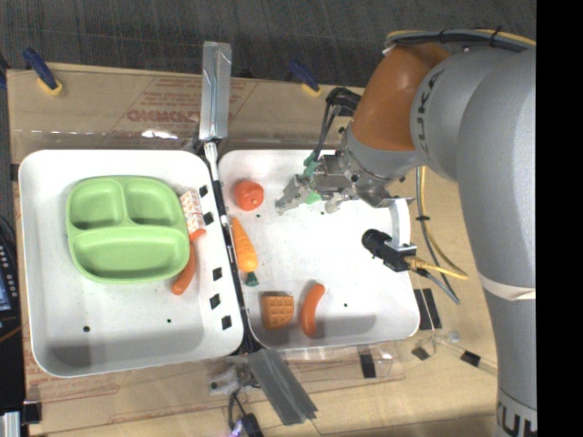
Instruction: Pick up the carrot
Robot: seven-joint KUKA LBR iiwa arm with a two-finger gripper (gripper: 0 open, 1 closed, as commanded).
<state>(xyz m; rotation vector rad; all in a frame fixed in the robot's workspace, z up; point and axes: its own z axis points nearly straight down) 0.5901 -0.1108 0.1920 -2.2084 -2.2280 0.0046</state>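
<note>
The carrot is orange and tapered, with a small green stub at its lower end. It lies along the left wall of the right bin, just below a red tomato. My gripper hangs over the upper middle of that bin, to the right of the tomato and up-right of the carrot. It stands apart from both. Its fingers are spread and hold nothing.
A waffle piece and an orange-red sausage lie near the right bin's front wall. The left bin holds a green divided tray, another sausage and a small patterned block. A black cable connector hangs by the arm.
</note>
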